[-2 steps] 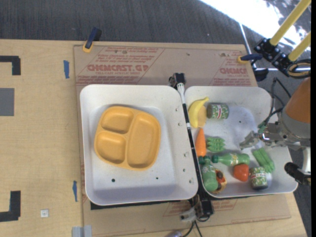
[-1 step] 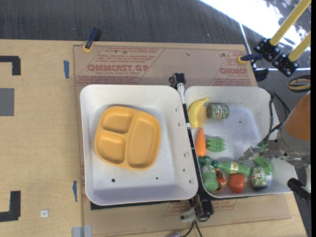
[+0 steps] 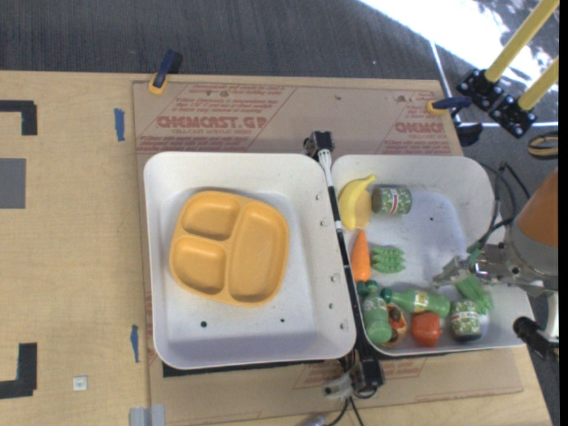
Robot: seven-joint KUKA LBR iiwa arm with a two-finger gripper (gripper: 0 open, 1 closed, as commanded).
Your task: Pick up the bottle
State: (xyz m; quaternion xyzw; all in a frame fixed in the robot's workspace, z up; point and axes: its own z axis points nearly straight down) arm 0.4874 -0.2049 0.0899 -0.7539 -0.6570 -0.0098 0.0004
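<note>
A: Bottle [image 3: 417,302]: green, lying flat along the near side of the right bin [image 3: 479,177], between green can [image 3: 377,319] and tomato [image 3: 426,328].
B: Jaws [image 3: 461,269]?
A: Just beside it, above; seemingly parted, holding nothing. Step: approach. Next: descend astride the bottle, then close

The arm [image 3: 541,224] is cut off by the right edge, so little beyond its orange band shows. The pincer [image 3: 470,272] is small and tangled with cables, its tips perhaps overlapping a green item. The bottle [image 3: 417,302] lies partly hidden among crowded toys.
</note>
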